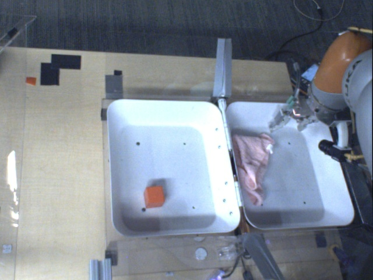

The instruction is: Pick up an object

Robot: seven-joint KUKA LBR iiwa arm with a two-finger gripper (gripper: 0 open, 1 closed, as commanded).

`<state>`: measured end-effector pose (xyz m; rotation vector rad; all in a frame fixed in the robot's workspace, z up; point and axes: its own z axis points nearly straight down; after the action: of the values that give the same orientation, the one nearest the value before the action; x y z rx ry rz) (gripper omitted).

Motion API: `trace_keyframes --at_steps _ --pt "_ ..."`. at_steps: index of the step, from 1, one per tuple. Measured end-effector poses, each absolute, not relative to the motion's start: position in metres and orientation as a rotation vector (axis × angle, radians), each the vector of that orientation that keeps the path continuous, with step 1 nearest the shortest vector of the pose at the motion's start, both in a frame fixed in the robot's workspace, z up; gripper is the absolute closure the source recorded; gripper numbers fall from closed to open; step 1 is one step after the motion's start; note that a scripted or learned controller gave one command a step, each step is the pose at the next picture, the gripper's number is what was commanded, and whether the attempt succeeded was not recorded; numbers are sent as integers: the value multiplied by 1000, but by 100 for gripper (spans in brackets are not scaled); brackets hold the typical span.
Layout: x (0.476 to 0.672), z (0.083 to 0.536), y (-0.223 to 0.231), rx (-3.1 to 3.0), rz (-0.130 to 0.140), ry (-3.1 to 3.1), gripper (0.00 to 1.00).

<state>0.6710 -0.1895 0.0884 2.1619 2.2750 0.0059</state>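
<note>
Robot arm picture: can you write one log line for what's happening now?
gripper: over right bin back edge | pink cloth: lying in right bin, unheld | orange block: in left bin

A pale wooden bench top (58, 174) stands on dark grey ribbed carpet (145, 10); a thin looped cable (315, 4) lies on that floor.

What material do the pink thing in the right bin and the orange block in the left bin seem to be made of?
The pink thing looks like soft cloth: matte, crumpled in folds. The orange block looks rigid, perhaps plastic, foam or painted wood: flat faces, straight edges, an even matte colour. The view leaves its exact material open.
</note>
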Motion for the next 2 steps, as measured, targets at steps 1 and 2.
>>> trace_keyframes --at_steps 1,2 --pt "669 87 -121 1885 -5 2513 0" --pt "612 89 -159 1659 7 2656 0"
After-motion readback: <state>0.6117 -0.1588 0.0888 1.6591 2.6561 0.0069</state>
